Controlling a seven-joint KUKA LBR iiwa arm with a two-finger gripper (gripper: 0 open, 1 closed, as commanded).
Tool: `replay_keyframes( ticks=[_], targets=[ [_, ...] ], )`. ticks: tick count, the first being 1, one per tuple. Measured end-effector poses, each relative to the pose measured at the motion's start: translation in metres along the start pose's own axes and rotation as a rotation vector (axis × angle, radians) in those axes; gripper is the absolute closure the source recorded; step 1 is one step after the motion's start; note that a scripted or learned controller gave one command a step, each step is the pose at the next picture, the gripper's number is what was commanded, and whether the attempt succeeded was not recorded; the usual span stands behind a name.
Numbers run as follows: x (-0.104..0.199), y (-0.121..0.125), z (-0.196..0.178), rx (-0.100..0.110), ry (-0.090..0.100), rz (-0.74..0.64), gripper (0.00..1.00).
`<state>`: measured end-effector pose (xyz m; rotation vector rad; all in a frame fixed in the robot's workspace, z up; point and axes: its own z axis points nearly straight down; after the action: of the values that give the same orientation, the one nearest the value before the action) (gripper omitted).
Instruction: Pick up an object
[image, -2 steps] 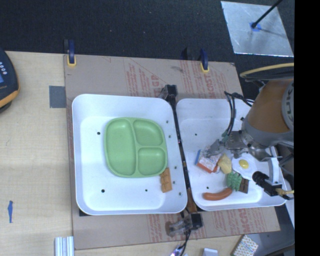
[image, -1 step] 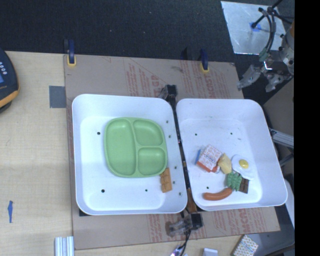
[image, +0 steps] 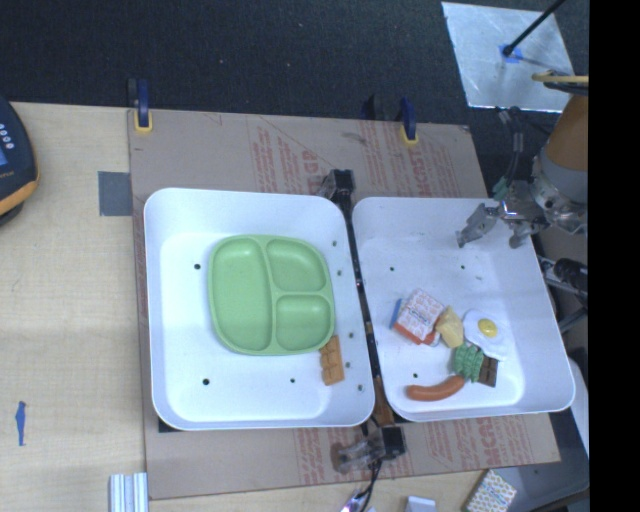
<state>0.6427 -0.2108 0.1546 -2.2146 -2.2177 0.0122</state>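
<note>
We find the gripper (image: 497, 229) spread wide and holding nothing above the right bin (image: 530, 300); the toy food cluster (image: 447, 345) lies well apart, nearer the camera.

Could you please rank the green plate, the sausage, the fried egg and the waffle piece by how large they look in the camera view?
1. Green plate, by far the largest.
2. Sausage.
3. Fried egg and waffle piece look too close to rank.

My bench (image: 70, 330) is pale wood, with a brown cardboard sheet (image: 290, 155) laid flat on it. On that cardboard sit two white bins, left (image: 165, 300) and right (image: 520, 290), side by side.
</note>
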Motion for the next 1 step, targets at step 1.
replay_keyframes(
  ticks=[1],
  targets=[
    [0.0153, -0.0824, 0.0685, 0.005, 0.005, -0.001, 0.0]
  ],
)
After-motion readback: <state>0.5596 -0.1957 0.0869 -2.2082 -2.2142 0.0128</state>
